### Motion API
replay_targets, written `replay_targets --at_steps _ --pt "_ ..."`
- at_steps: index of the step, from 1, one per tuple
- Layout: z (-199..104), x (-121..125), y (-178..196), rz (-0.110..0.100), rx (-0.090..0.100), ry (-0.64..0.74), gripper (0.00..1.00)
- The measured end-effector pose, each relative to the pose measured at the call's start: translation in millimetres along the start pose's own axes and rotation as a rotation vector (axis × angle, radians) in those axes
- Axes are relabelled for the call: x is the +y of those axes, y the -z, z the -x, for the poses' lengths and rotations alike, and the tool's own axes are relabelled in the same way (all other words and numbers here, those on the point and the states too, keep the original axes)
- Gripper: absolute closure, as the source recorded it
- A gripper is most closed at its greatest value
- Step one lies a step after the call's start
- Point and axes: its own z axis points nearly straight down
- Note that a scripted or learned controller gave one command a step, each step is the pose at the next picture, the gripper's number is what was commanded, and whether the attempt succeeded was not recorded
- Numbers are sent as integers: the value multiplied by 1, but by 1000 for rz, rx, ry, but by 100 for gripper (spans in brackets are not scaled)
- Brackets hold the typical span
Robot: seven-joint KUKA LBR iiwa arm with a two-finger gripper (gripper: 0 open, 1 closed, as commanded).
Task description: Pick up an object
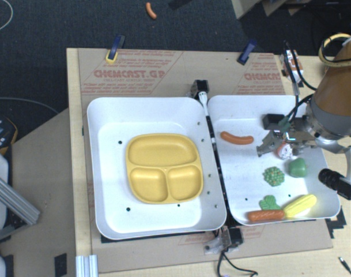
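gripper [277, 145] low in right bin [238, 111] | finger state not discernible | sausage [237, 138] lies just left, long axis left-right | broccoli [274, 176] lies nearer

The right bin [238, 203] holds the small toy foods. A hot dog [237, 138] lies flat near its upper left, well apart from the others. A round green broccoli head [273, 176] sits mid-bin, with a smooth green pepper-like piece [298, 167] just beside it to the right. Along the lower edge lie a leafy green piece [269, 202], an orange sausage [265, 216] and a yellow corn cob [300, 205], bunched together.
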Motion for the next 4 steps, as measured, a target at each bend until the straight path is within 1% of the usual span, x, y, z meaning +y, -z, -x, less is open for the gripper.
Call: replay_targets --at_steps 1,2,3,4 --pt "-4 -4 -63 -2 1 1 0" --pt "-2 5 -115 -1 0 1 0" --pt "-2 4 -143 2 0 0 0" --pt "-2 5 -131 7 -1 -1 100"
